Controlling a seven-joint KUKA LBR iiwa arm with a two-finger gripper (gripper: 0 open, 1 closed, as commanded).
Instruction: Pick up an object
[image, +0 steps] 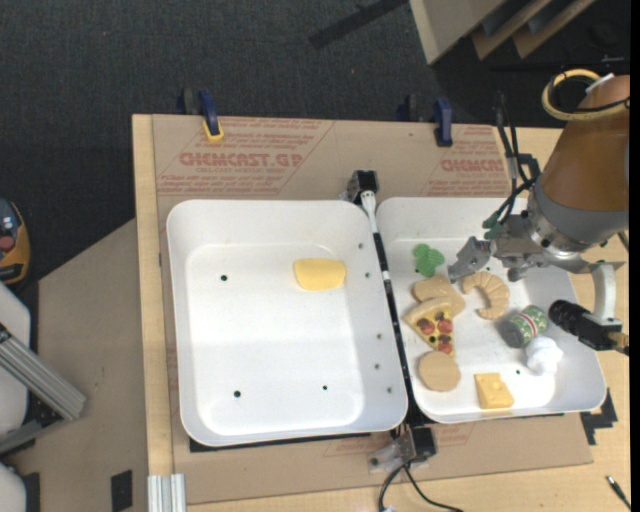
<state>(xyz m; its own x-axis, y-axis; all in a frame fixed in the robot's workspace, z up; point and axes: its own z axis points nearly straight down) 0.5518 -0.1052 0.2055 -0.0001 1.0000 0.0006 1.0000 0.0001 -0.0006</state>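
The arm (590, 150) runs off the right edge, hiding the right bin's (560, 400) far corner.

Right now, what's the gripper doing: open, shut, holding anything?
Gripper: open, holding nothing, above the right bin near the croissant.

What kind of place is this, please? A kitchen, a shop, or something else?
Most likely a robotics lab bench, not a kitchen: two white bins lie on a clamped board, toy food such as a pizza slice fills the right bin, and a robot arm reaches in.
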